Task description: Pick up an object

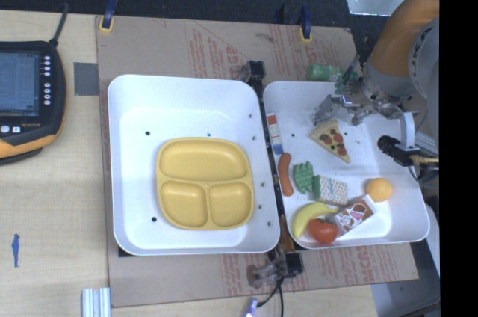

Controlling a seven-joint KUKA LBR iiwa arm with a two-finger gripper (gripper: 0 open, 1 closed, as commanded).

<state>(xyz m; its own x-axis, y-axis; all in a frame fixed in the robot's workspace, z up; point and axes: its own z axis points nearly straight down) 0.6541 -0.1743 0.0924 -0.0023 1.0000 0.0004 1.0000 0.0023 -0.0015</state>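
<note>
My gripper hangs over the back of the right bin, with its metal fingers spread apart and nothing between them. A pizza slice lies just in front of it, below the fingertips. Further forward in the same bin lie a sausage, a green piece, a speckled cracker, an orange, a banana, a tomato and a red packet. A small striped box rests against the bin's left wall.
The left bin holds a yellow divided plate. A green object sits on the cardboard behind the right bin. A black and orange control pendant lies at the far left. The arm's orange band rises at right.
</note>
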